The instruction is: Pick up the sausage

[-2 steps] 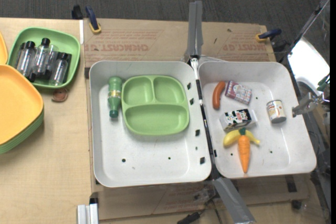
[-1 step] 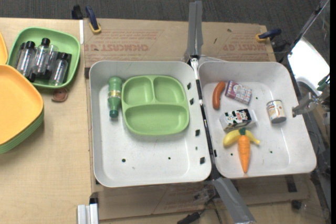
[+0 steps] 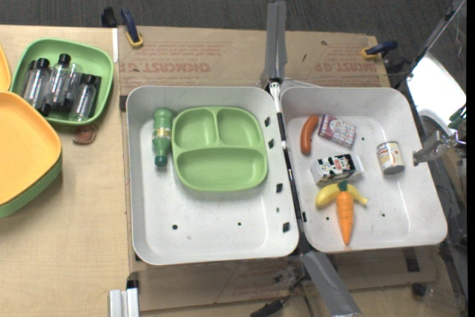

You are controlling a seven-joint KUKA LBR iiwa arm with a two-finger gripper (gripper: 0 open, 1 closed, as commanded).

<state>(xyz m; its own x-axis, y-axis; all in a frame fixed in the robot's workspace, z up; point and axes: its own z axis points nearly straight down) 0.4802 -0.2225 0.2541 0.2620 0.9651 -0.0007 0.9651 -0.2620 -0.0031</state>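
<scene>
Dark grey carpet is showing along the top; below it a wooden tabletop [image 3: 59,249] is carrying a cardboard sheet [image 3: 193,63] held by a blue clamp [image 3: 132,30] at its left corner and an orange-blue clamp [image 3: 378,50] at its right. Far left, a stack of orange plates [image 3: 26,152] is running off the frame edge; just above it a green square bowl [image 3: 104,63] is holding several small dark-capped bottles [image 3: 59,85]. The left bin [image 3: 215,226] is holding a green bottle [image 3: 161,136] lying along its left side, touching or just beside a green divided plate [image 3: 220,148]. A grey post [image 3: 275,41] is standing behind the seam between the bins.

In the right bin [image 3: 386,211], the sausage [image 3: 309,134] is lying in the upper left part, near the wall shared with the left bin, running roughly top to bottom with a slight curve; a pink-and-white packet [image 3: 336,131] is sitting just to its right. Below, a black-and-white carton [image 3: 336,168] is lying over a banana [image 3: 326,195]; a carrot [image 3: 345,215] is pointing tip-down across the banana. A small can [image 3: 389,157] is lying further right.

The arm [image 3: 439,147] is sitting at the right rim of the right bin, well apart from the sausage; jaws: cannot tell whether spread or pressed together.
</scene>
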